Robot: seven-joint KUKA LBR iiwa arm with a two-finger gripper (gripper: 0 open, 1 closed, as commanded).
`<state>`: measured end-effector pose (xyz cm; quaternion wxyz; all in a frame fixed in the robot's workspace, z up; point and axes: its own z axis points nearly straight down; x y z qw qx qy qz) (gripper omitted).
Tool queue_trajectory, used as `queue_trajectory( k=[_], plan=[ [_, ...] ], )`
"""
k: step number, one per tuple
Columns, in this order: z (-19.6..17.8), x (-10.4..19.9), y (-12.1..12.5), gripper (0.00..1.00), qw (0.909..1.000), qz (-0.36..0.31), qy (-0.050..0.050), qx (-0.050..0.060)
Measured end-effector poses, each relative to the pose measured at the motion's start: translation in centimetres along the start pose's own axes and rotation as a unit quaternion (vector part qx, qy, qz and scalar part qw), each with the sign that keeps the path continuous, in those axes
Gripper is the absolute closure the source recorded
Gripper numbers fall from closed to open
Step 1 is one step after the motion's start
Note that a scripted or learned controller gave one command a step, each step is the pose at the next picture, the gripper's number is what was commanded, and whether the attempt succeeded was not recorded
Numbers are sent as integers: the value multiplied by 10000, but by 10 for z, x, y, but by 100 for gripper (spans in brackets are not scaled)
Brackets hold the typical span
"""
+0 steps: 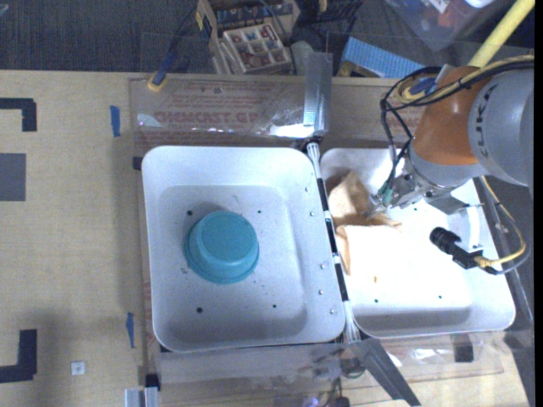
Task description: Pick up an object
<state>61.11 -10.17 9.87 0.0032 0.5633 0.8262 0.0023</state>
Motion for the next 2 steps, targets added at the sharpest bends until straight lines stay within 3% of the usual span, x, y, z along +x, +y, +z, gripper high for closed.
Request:
queue_trajectory(
  k=[1, 2],
  plan=[
    [0, 0, 0, 0, 10000, 1, 0, 0],
    [-9, -2, -1, 100, 10000, 18, -3, -1]
  ],
)
